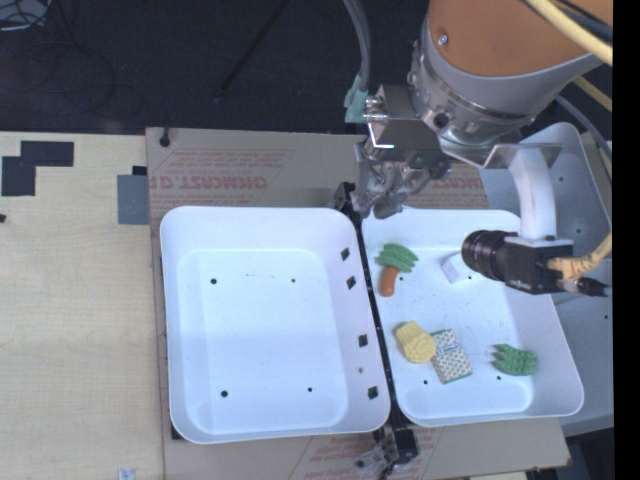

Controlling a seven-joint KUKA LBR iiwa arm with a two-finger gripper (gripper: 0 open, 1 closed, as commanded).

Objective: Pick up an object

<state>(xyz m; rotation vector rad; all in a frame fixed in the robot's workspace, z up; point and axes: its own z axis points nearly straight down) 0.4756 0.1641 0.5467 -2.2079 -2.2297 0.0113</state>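
- Bench surface of pale wood (70, 318) is carrying a brown cardboard sheet (250, 168), and two shallow white plastic bins are sitting side by side on that sheet.
- Left white bin (185, 268) is lying at nine o'clock of the right white bin (560, 388), their inner rims touching along a black clipped seam (362, 308).
- Grey arm with the orange band (500, 28) is reaching in from three o'clock and hanging over the twelve o'clock edge of the right bin.
- Two-finger metal gripper (385, 200) is pointing down just above the far rim where the two bins meet; whether its fingers are parted or closed I cannot tell, and nothing is showing between them.
- Small orange carrot toy with a green leafy top (393, 266) is lying in the right bin, near the gripper and at six o'clock of it.
- Yellow round waffle-textured toy (415, 343) is resting at six o'clock of the carrot, touching a pale checked rectangular cracker-like piece (452, 357) at its four o'clock.
- Green lumpy leaf-like toy (515, 360) is lying at three o'clock of the cracker piece, apart from it.
- Black cylindrical camera unit (505, 260) on a white bracket (535, 193) is jutting over the right bin from three o'clock.
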